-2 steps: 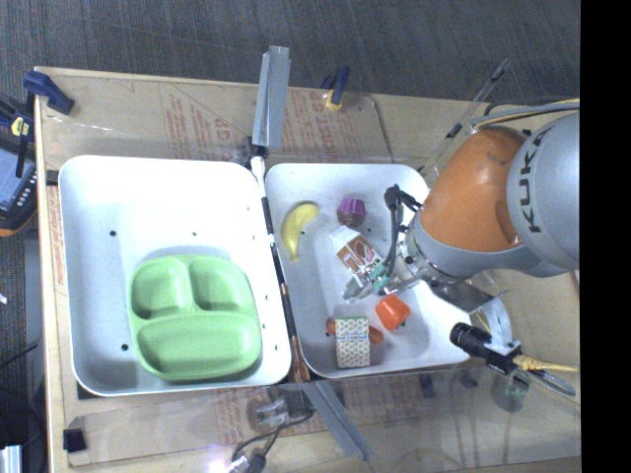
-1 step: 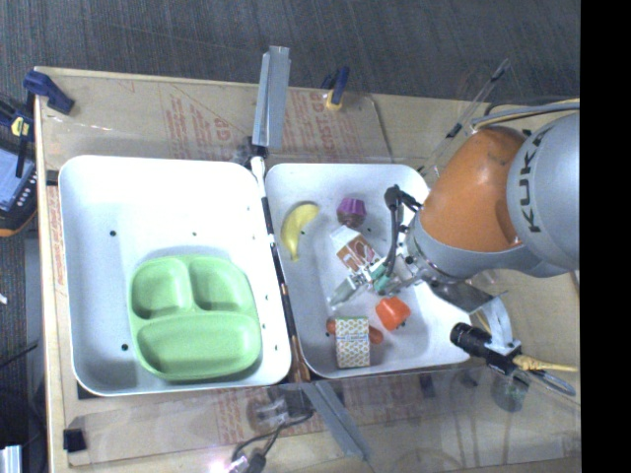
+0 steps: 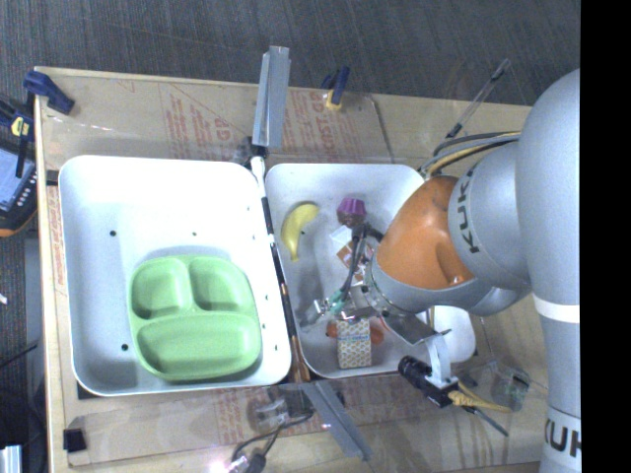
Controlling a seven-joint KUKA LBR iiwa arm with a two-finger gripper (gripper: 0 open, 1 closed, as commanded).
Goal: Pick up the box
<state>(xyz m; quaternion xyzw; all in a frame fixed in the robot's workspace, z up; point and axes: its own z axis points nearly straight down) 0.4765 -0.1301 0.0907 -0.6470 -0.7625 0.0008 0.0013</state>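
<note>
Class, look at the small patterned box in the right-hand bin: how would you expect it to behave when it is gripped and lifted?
The box has flat faces and straight edges, so it will probably stay stiff and not roll. It looks small beside the banana, so it is likely light. It stands near the bin's front wall, which may crowd the hand.

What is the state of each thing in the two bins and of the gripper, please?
green tray: lies flat in the left bin, right side up.
banana: lies in the right bin, near its left wall.
purple object: rests in the right bin, partly behind the arm.
box: stands on the right bin's floor, not lifted.
gripper: low, just above the box.
</note>
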